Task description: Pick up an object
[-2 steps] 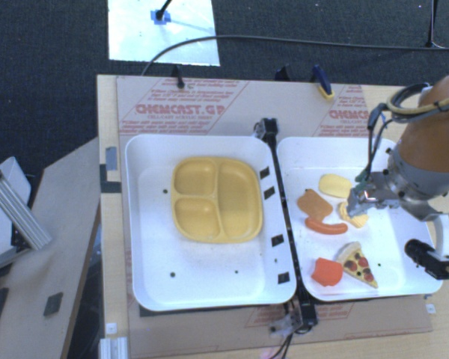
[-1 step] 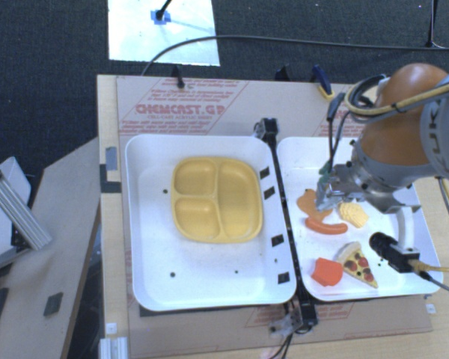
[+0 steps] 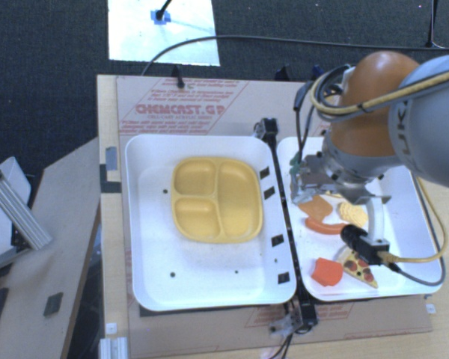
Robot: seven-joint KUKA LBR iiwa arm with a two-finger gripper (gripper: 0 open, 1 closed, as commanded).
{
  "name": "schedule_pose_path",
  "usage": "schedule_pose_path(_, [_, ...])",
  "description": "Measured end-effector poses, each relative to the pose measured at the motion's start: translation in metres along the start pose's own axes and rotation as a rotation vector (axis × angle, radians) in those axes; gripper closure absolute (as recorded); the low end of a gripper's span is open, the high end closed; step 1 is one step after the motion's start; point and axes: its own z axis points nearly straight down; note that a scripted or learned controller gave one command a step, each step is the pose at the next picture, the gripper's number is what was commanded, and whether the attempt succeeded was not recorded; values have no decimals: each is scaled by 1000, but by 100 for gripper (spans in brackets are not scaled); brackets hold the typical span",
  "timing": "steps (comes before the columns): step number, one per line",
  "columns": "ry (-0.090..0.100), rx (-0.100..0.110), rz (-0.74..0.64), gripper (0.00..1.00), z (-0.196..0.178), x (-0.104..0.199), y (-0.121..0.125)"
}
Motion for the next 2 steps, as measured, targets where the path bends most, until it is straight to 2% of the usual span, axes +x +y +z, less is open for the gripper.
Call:
schedule_pose_path(1, [0, 0, 1, 100, 5, 42, 12])
schedule_pose_path(2, [0, 0, 1, 100, 7, 89, 10])
